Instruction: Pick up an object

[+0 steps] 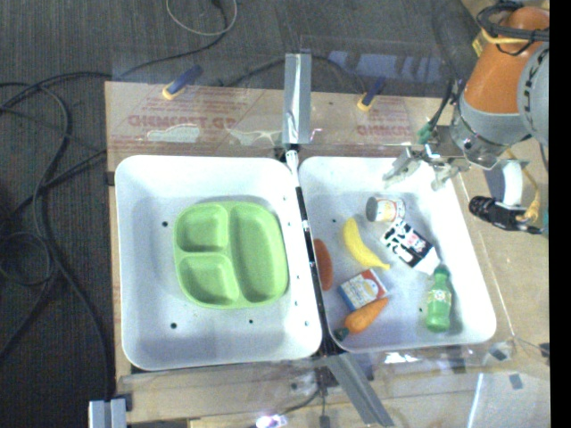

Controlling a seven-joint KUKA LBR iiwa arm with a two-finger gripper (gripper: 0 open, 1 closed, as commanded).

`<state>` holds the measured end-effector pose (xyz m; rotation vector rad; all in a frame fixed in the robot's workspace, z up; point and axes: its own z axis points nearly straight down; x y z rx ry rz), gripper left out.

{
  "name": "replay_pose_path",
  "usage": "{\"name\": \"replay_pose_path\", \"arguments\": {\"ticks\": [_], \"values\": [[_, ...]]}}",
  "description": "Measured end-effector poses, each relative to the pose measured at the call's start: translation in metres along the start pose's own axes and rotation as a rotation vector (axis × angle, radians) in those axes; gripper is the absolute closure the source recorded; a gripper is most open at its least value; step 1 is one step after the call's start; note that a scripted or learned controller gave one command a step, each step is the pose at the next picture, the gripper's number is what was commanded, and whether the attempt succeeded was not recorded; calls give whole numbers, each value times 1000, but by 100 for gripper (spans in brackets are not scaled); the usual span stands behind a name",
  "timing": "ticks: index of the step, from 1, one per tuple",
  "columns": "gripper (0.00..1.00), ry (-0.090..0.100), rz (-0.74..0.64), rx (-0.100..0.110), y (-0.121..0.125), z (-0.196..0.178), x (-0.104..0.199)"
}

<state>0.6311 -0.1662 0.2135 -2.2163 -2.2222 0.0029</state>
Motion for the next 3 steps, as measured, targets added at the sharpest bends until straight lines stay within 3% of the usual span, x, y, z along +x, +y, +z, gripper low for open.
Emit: {"name": "replay_pose_path", "arguments": {"ticks": [1, 2, 3], "values": [[0, -2, -34, -3, 18, 120, -31], [100, -4, -35, 0, 18, 112, -31], [100, -3, 54, -1, 38, 29, 15]]}}
